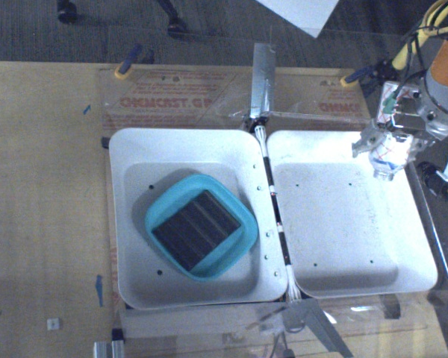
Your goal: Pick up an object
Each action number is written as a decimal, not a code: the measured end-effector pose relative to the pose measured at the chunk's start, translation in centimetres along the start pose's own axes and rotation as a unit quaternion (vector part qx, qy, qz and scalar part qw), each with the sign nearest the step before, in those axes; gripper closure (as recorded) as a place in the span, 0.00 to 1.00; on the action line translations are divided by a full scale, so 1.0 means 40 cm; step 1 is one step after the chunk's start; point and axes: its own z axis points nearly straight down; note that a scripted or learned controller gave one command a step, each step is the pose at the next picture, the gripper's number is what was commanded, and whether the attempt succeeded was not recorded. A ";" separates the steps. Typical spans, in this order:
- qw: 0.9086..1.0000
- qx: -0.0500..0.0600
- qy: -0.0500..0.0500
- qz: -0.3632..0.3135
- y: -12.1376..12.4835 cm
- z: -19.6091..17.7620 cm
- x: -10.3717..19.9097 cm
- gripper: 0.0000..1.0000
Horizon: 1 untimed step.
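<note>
A light blue square container point(201, 225) with a dark ribbed inside lies tilted in the left bin point(127, 155). My gripper point(382, 154) hangs over the far right corner of the right bin point(343, 274), well away from the container. Its fingers look blurred and bright, and I cannot make out whether anything is between them.
A metal divider post point(262, 80) stands at the back between the bins. Yellow cables point(425, 21) and the arm's wrist point(440, 88) fill the upper right. Orange clamps point(127, 62) sit at the bench's back edge. Bare wooden bench point(37, 200) lies to the left.
</note>
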 end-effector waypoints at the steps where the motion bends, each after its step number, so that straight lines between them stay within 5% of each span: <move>1: 1.000 0.002 0.001 -0.017 0.057 0.201 -0.060 0.00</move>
